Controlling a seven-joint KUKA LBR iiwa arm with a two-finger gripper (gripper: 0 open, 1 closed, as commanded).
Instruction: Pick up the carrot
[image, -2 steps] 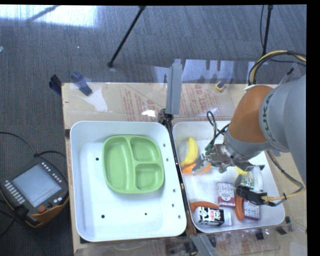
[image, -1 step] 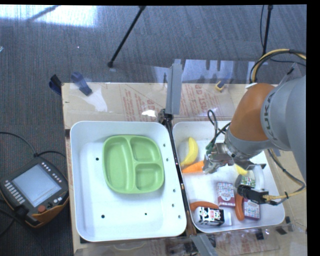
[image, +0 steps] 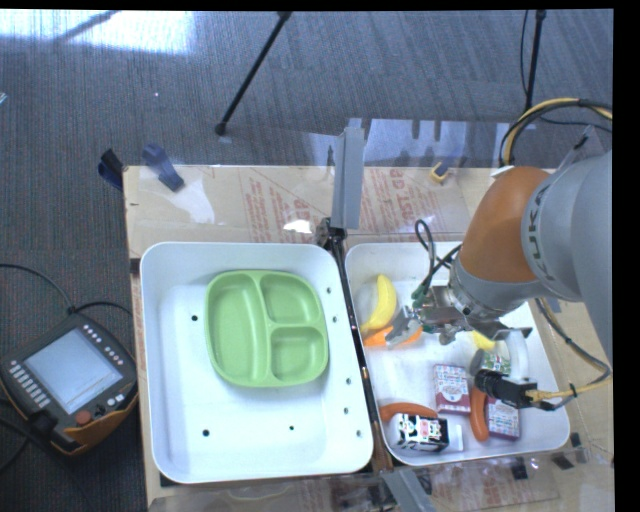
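The carrot (image: 376, 340) is a short orange piece lying on the floor of the right bin (image: 545, 425), just below a yellow banana (image: 380, 300). My gripper (image: 406, 326) is down right over the carrot, and orange shows on both sides of its tip. The middle of the carrot is hidden under the gripper. The carrot appears to rest on the bin floor.
The left bin (image: 170, 420) holds a green divided plate (image: 268, 327). In the right bin lie two red boxes (image: 452, 388), a black-and-white carton (image: 420, 432), an orange-red sausage (image: 479, 416), another one (image: 405, 409) and a small yellow item (image: 483, 341).
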